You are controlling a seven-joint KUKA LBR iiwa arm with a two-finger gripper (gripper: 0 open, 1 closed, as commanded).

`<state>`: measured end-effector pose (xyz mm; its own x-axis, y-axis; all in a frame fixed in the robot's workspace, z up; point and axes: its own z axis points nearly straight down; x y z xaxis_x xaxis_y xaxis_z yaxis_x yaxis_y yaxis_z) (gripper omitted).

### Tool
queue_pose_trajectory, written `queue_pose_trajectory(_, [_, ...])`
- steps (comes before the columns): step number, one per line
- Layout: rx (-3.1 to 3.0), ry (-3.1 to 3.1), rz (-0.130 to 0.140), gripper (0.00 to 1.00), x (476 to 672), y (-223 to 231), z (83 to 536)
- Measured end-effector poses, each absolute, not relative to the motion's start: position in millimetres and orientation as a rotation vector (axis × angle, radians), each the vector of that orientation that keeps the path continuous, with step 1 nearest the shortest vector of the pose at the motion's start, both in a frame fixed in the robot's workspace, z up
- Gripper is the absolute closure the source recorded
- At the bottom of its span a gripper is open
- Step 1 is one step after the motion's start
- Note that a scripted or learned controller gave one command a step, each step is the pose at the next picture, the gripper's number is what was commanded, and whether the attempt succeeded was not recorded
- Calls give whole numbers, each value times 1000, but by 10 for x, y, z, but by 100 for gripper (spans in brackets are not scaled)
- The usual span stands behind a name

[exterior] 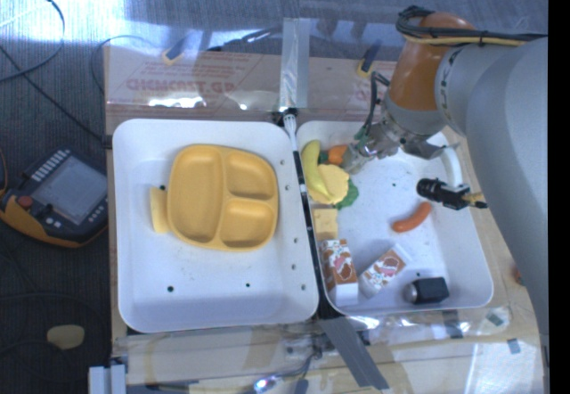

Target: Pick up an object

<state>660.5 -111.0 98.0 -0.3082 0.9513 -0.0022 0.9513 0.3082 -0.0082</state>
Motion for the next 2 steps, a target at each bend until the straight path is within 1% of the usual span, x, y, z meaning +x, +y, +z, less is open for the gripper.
queue_pose_trajectory(1, [-1847, -2540, 13, 0, 6609, -1114, 984])
queue_pose_trajectory(2, [-1927, -2484, 2, 0, 6687, -832, 1842])
